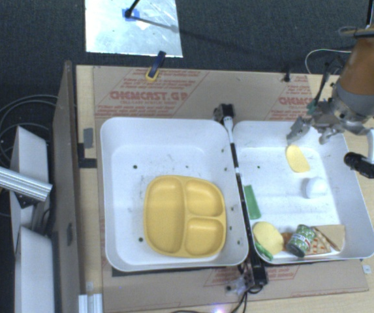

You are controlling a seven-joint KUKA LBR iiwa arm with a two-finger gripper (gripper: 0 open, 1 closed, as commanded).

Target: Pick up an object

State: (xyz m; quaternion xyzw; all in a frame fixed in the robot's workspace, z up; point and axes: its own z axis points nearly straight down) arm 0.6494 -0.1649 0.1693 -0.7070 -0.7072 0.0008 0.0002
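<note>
- Objects for picking are seen scattered in the right bin (356, 204): a pale yellow oval piece (297, 158) lies in its upper part, with a small white round piece (314, 187) just below and to the right of it.
- Along that bin's left wall, a green strip (251, 201) is laid lengthwise, beside the divider between the two bins.
- Near the front edge of the right bin, a yellow lemon-shaped item (269, 237) is seen on a green-rimmed dish, next to a small green can (299, 241) lying on its side and a pizza-slice toy (322, 241); the can and the slice are touching.
- In the left bin (118, 175), a yellow divided tray (185, 215) is placed upright, with three compartments showing.
- The gripper (316, 126) is pictured at the upper edge of the right bin, above and slightly right of the pale yellow oval piece and apart from it.
- Nothing is seen between its fingers; whether they are spread or closed cannot be told from this angle.
- The grey arm with its orange band (366, 60) is shown entering from the right.
- A cardboard sheet (173, 90) is laid beneath both bins.
</note>
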